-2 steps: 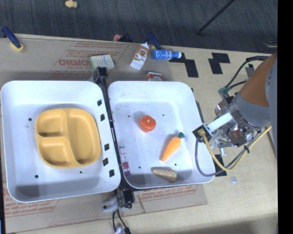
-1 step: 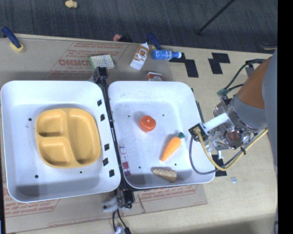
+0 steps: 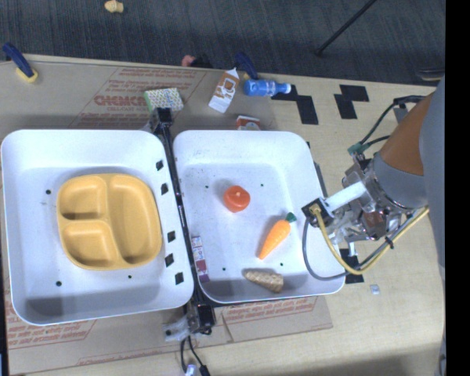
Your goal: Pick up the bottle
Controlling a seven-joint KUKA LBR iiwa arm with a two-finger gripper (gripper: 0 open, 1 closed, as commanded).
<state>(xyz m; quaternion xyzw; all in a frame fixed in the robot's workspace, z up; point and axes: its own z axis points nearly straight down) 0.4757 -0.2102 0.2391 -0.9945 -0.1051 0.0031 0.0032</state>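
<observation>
Your gripper (image 3: 352,227), state untellable, idles at three o'clock; the blue plastic bottle (image 3: 263,88) lies outside the bins at twelve.

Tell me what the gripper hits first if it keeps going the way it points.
Probably the right bin's rim: the gripper sits just outside it, seemingly aimed leftward. Beyond lies the toy carrot. Depth is unclear.

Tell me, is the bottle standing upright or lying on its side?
Lying on its side. The blue bottle rests lengthwise on the bench, outside the right bin, beyond its far rim.
</observation>
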